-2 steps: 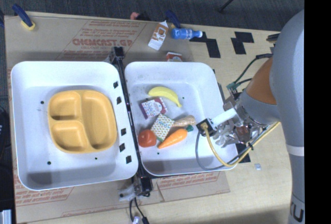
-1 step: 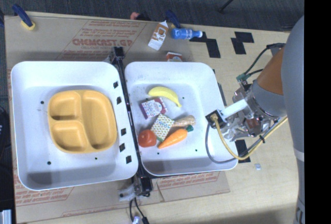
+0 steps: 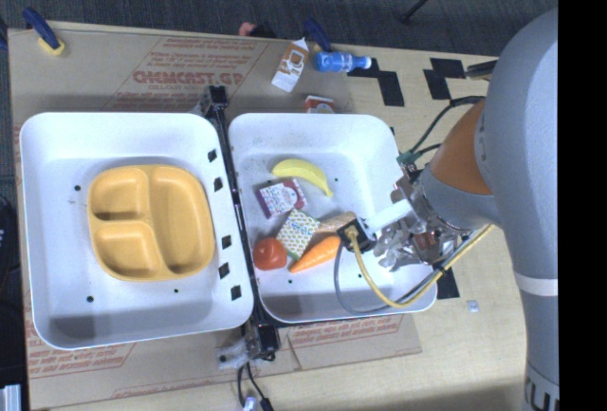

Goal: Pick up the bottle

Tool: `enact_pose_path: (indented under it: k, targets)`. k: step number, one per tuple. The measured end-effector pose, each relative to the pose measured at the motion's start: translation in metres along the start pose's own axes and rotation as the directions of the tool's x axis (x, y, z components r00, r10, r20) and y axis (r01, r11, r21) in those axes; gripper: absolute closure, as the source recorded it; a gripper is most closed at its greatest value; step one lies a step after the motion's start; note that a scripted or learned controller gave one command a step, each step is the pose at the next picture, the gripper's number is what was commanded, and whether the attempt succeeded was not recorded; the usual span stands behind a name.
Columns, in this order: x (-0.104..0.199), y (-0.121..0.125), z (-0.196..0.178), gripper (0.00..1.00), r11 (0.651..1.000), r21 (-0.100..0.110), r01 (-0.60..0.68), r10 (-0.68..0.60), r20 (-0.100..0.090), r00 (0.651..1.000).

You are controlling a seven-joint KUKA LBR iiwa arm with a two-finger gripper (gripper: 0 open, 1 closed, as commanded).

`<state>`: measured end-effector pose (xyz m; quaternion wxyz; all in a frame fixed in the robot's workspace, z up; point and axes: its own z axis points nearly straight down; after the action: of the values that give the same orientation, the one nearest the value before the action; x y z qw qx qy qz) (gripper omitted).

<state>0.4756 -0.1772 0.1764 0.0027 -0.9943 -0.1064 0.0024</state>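
Note:
A small blue bottle (image 3: 334,63) lies on its side on the cardboard behind the right bin (image 3: 379,129), outside it. My gripper (image 3: 396,248) hangs low over the right side of that bin, far from the bottle and just right of the carrot (image 3: 317,253). I see nothing held in it.
The right bin also holds a banana (image 3: 303,175), a red packet (image 3: 280,198), a patterned box (image 3: 298,232) and a tomato (image 3: 269,253). A yellow divided plate (image 3: 152,219) fills the left bin (image 3: 47,143). A small carton (image 3: 290,65) lies next to the bottle. The yellow cable loops over the bin's front right corner.

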Motion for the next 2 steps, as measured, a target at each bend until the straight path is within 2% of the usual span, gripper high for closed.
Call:
enact_pose_path:
  k: [1,2]
  targets:
    - [-0.0043,0.0323,-0.0040,1.00,1.000,-0.001,-0.008,0.008,-0.002,1.000]
    - [-0.0064,0.0322,-0.0011,1.00,1.000,0.001,-0.006,0.006,-0.001,1.000]
